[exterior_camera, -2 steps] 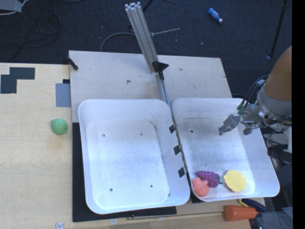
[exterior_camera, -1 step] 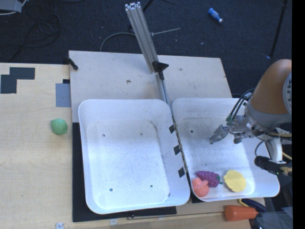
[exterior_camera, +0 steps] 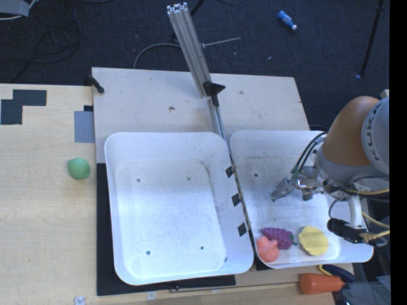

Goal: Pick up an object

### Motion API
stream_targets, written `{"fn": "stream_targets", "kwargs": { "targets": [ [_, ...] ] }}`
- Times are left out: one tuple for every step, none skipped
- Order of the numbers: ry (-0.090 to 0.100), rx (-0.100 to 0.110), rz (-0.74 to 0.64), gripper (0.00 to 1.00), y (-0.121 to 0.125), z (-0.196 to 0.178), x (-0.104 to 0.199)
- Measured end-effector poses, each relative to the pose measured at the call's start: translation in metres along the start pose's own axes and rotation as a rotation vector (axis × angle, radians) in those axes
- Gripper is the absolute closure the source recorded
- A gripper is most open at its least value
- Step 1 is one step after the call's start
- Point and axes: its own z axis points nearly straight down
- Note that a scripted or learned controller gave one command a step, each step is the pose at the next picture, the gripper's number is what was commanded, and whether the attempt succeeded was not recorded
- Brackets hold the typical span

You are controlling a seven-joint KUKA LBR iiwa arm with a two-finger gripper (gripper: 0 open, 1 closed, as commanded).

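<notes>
Robot arm's gripper (exterior_camera: 283,189) hovering over the right bin (exterior_camera: 267,148).
Whether its fingers are apart is unclear; purple (exterior_camera: 278,236), orange (exterior_camera: 267,249) and yellow (exterior_camera: 313,241) objects lie along the bin's near edge.

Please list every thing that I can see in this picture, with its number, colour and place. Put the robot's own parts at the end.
left bin: 1, white, bench centre
right bin: 1, white, beside the left bin
purple object: 1, purple, right bin, near edge
orange-pink object: 1, orange-pink, right bin, near-left corner, next to the purple one
yellow object: 1, yellow, right bin, near edge
green ball: 1, green, on the wooden bench left of the bins
metal rail: 1, grey, slanting behind the bins
blue item: 1, blue, on the dark floor
arm: 1, grey and orange, right side
tool: 1, metallic, above the right bin
</notes>
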Motion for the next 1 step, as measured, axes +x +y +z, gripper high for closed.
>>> {"fn": "stream_targets", "kwargs": {
  "targets": [
    [-0.001, -0.004, 0.002, 1.00, 0.0008, -0.0126, -0.0013]
  ]
}}
